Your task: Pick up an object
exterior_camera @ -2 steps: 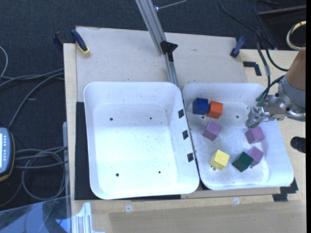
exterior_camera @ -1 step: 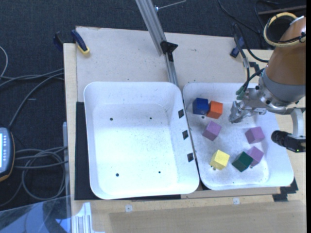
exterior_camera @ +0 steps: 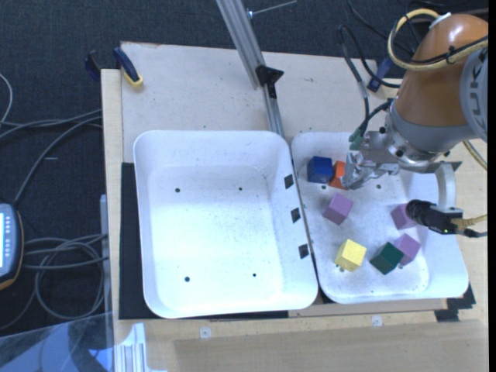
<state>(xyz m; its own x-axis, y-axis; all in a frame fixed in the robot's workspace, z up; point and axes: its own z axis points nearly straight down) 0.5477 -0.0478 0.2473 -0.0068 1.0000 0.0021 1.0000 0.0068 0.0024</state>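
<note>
While the tool [exterior_camera: 355, 175] hung low in the right bin [exterior_camera: 434, 285], an orange block [exterior_camera: 339, 173] sat just left of its tip, touching a blue block [exterior_camera: 319, 169]; grip state unclear.

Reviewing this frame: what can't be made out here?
- Gripper: the wrist covers it, so whether it grips anything is unclear.
- Orange block: mostly hidden between the blue block and the gripper.
- Purple block at right: partly covered by a black fitting.
</note>
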